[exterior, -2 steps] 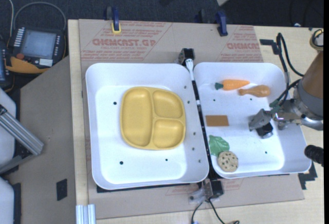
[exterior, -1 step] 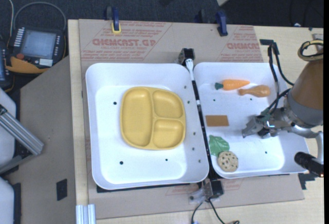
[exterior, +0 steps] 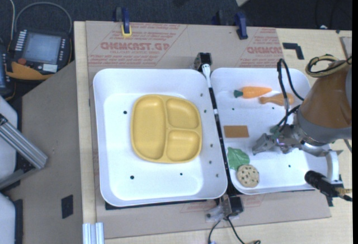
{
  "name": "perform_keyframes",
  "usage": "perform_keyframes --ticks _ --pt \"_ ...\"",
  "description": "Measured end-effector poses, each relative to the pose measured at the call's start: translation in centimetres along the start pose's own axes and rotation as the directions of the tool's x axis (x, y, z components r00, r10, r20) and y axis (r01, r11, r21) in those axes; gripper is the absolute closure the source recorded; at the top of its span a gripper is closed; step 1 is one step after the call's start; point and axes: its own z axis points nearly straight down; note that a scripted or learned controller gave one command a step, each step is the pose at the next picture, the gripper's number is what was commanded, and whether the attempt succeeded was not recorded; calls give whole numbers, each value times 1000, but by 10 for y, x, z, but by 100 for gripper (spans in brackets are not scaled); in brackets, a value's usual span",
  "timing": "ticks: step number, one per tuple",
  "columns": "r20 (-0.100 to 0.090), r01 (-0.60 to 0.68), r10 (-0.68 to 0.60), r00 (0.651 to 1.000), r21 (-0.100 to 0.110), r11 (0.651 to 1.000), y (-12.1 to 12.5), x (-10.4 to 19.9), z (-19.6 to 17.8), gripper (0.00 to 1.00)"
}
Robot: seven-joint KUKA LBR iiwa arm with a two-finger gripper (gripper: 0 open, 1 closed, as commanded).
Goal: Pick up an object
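In the camera view the worktop (exterior: 168, 41) carries two shallow white bins. The left bin (exterior: 112, 125) holds a yellow divided plate (exterior: 166, 127) lying flat near its middle. The right bin (exterior: 263, 181) holds the candidates for picking: a toy carrot (exterior: 253, 92) and a tan drumstick-like piece (exterior: 275, 99) just beside it near the far wall, a brown flat square (exterior: 235, 131) nearer the middle, and a green leaf-like piece (exterior: 237, 156) touching a chocolate-chip cookie (exterior: 247, 175) at the near left corner.

The arm (exterior: 330, 108) reaches in from the right and the end effector (exterior: 269, 142) sits low over the bin floor, between the brown square and the bin's right half. Its fingers look spread fairly wide, with nothing visible between them, so I judge no object is held.

The risk from here is a closure on bare floor, since the nearest items lie just beside the fingers rather than between them. The brown square is also very flat, so fingers may slide over it. The leaf and cookie touch, so a grasp there could drag both.

The fingertips are small and partly blurred against cables, so their exact gap and height above the floor are hard to judge. The arm's bulk hides part of the bin's right side.
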Motion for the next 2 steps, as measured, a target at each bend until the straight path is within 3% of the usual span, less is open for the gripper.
perform_keyframes --ticks 1,2 --pt "1 0 0 1000 -2 1000 -1 1 20 0" --pt "4 -1 1 1000 -7 1000 0 0 8 100"
